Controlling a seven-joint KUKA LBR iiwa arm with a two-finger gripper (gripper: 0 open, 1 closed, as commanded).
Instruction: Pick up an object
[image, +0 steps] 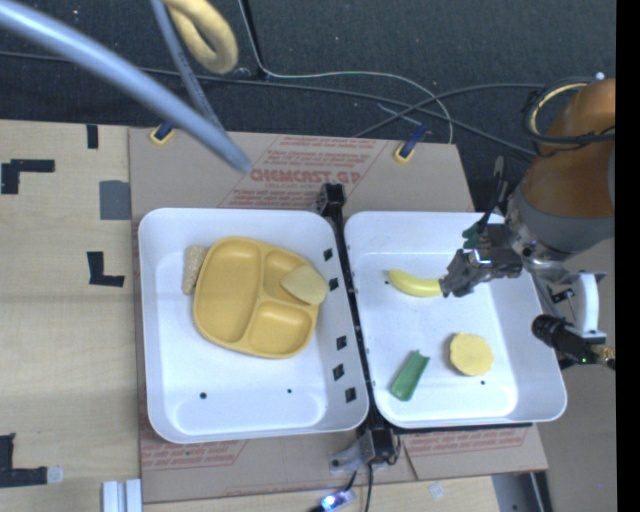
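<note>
1. Camera view: my jaws hang right of centre in the frame, at the right tip of the small yellow banana lying in the right bin. I cannot tell whether they are apart or together.
2. I judge this the approach; next comes settling astride the banana.
3. Lower down lie a green piece and a yellow round.
4. The left bin holds a yellow divided tray; cardboard covers the worktop.

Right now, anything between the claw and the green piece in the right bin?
In the camera view, only bare white bin floor lies between the claw and the green piece. The banana sits left of the claw, off that line.
</note>
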